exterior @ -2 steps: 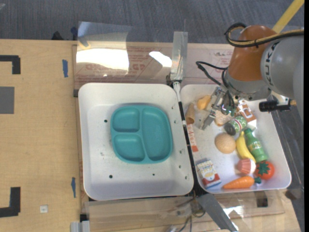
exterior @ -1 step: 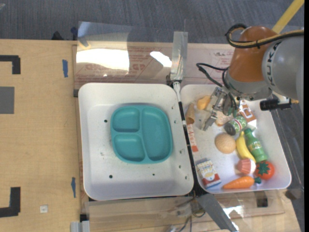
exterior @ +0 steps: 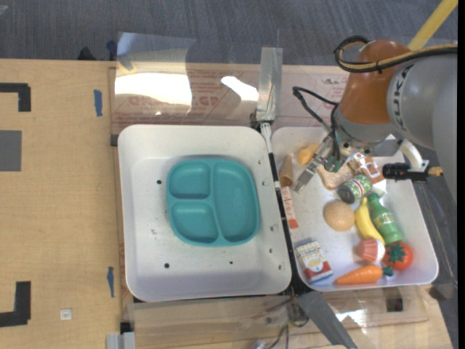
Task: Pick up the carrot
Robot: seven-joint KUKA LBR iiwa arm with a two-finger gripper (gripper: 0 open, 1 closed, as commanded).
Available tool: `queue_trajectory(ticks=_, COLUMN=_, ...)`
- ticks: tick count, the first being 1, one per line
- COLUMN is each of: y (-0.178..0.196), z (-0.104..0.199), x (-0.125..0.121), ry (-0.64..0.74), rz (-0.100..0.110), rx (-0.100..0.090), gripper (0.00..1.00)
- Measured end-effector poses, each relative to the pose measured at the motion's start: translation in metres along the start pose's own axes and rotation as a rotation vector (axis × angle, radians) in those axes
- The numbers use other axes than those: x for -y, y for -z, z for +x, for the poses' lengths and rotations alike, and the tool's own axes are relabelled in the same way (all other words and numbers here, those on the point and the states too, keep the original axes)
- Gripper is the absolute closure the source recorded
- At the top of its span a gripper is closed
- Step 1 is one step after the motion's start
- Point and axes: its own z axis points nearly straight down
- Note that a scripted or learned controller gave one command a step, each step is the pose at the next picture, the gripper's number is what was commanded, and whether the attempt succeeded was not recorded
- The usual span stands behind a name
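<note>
The orange carrot (exterior: 358, 274) lies flat against the front wall of the right bin (exterior: 425, 227), pointing left. The gripper (exterior: 318, 166) hangs over the back left part of that bin, below the arm's orange band, well away from the carrot. It sits just above a yellow piece (exterior: 307, 153) and a tan item (exterior: 331, 176). Nothing can be seen held in it.
Around the carrot lie a red tomato (exterior: 399, 257), a pink strawberry (exterior: 370, 249) and a white carton (exterior: 314, 259). Farther back are a banana (exterior: 367, 221), a green bottle (exterior: 386, 221), a bread roll (exterior: 338, 214) and a can (exterior: 354, 189). The left bin (exterior: 138, 158) holds a teal divided plate (exterior: 213, 200).
</note>
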Motion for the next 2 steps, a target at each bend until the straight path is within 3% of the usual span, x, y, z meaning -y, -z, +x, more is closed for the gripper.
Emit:
queue_trajectory(ticks=1, y=0.014, z=-0.005, x=-0.003, ry=0.002, rz=-0.014, rx=0.028, gripper=1.00)
queue_trajectory(ticks=2, y=0.169, z=0.074, x=-0.070, ry=-0.127, rz=-0.025, rx=0.027, gripper=1.00)
